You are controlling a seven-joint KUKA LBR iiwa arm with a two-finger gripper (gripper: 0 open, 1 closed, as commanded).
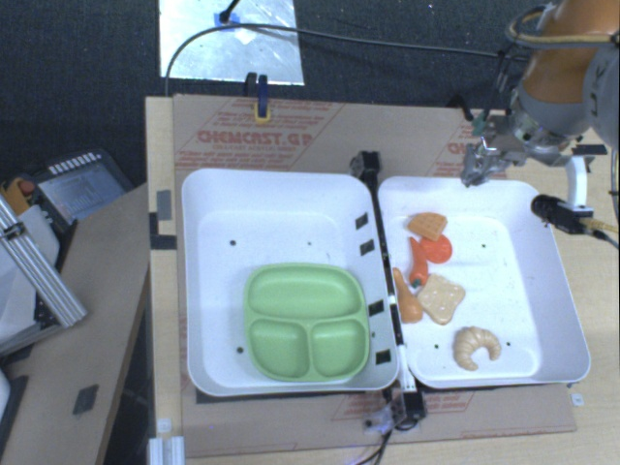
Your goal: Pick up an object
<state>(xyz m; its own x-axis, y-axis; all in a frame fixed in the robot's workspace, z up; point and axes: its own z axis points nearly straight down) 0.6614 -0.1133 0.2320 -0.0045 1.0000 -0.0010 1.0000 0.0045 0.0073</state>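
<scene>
Landmark: right bin (pixel 557 289), the white shallow tray on the arm's side.

Gripper (pixel 477 170) sits over the far rim of the right bin, near its far-left corner, hanging from the grey wrist under the orange band. Nothing visible between its tips. Can't tell if the claw is released or clenched, too small and blurred at this angle.

All candidate objects are toy food pieces, clustered in the left half of the right bin, well apart from the gripper:
- cracker (pixel 427 226): tan-orange, roughly square, flat, farthest piece toward the bin's far side.
- red piece (pixel 431 252): glossy red-orange, rounded head with a narrow stem running toward the near side, just beside the cracker on its near side, looks to be touching it.
- carrot (pixel 407 300): orange, slim, tapered, lying along the bin's left wall.
- toast slice (pixel 441 299): pale tan with darker crust edge, flat, touching the carrot on its right.
- croissant (pixel 476 345): beige, curved crescent, ridged, nearest to the bin's near rim, slightly apart from the toast.

Right half of the bin floor is bare white.

Left of the right bin: second white bin (pixel 223 211), edge to edge with it, holding a light green divided plate (pixel 305 320) with three compartments, in its near-right part.
</scene>
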